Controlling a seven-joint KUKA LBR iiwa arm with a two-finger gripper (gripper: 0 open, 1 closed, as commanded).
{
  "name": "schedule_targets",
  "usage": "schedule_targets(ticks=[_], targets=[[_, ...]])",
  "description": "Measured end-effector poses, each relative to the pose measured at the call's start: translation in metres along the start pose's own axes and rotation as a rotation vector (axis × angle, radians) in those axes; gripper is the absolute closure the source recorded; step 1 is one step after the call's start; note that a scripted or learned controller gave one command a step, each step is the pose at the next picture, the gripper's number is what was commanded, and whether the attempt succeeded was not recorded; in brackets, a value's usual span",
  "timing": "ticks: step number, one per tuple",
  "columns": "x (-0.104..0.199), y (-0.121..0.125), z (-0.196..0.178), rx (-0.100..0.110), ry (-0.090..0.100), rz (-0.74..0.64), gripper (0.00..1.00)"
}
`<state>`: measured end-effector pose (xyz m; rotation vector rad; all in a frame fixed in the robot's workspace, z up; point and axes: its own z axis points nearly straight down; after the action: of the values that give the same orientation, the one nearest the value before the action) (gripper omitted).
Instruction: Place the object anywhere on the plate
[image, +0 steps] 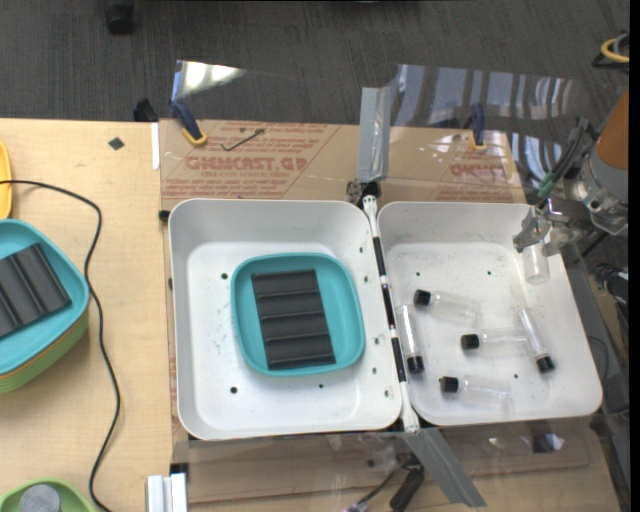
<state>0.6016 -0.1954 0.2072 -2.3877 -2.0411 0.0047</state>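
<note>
A teal plate with a black ridged insert lies in the left bin. Several clear tubes with black caps lie in the right bin, among them one near the middle and one at the right. My gripper hangs over the right bin's far right corner, well away from the plate. A clear tube hangs upright from between its fingers, above the bin floor.
A divider rim separates the two bins. A stack of teal plates sits on the bench at the far left, with a black cable beside it. Printed cardboard lies behind the bins.
</note>
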Motion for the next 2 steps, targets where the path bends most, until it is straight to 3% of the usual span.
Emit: schedule_targets(ticks=[1,2], targets=[[0.0,0.0,0.0,0.0,0.0,0.0,0.0],[-0.016,-0.048,0.008,0.001,0.001,0.051,0.0]])
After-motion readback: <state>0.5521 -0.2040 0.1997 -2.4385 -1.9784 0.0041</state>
